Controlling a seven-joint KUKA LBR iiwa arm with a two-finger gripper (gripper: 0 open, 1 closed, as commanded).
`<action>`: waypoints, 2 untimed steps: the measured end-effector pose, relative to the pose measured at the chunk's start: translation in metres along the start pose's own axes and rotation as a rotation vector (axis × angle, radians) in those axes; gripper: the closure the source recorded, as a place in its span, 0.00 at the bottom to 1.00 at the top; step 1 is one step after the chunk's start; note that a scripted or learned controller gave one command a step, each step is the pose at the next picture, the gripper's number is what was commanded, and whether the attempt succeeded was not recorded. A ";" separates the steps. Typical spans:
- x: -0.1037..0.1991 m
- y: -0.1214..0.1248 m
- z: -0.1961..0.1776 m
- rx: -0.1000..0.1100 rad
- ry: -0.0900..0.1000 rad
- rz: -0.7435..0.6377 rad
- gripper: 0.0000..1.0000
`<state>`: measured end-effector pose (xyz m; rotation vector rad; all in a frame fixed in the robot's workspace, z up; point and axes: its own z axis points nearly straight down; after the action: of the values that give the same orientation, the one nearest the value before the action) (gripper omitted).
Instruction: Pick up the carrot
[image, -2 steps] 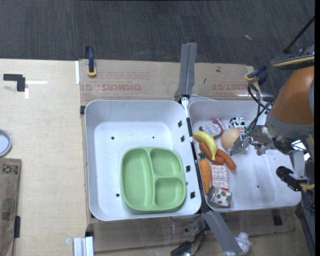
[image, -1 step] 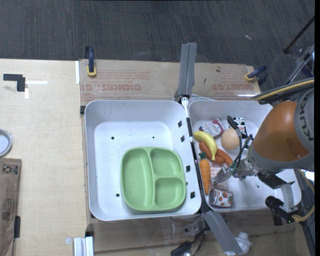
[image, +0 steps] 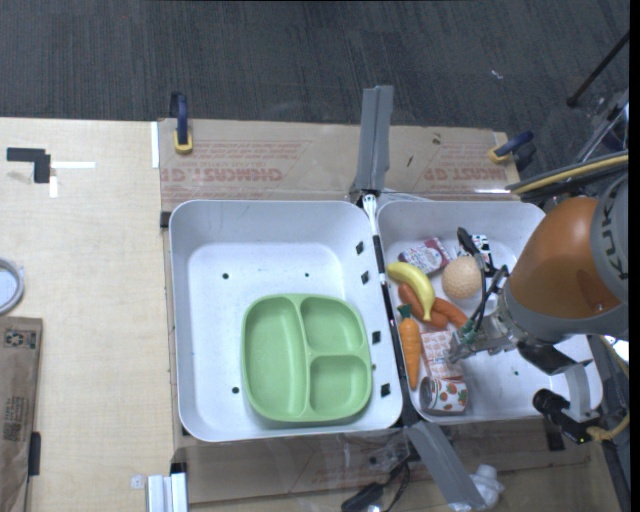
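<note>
Claw (image: 468, 345) low in right bin (image: 520, 400), finger state unclear, apparently empty. Carrot (image: 410, 350) lies lengthwise near left wall; straddle across middle.

Green tray (image: 305, 357) in left bin (image: 190, 300), carrot (image: 410, 350) in right bin (image: 520, 395)

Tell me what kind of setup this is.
Likely a lab pick-and-place test bench: two white bins clamped side by side, toy food like a carrot and banana, and a green divided tray.
</note>
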<state>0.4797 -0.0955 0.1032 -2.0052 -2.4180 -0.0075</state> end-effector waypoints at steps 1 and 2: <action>-0.001 0.000 -0.008 0.000 0.000 0.004 1.00; -0.054 -0.013 0.012 0.006 -0.002 -0.152 1.00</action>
<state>0.4769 -0.1512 0.0906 -1.8152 -2.5615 0.0014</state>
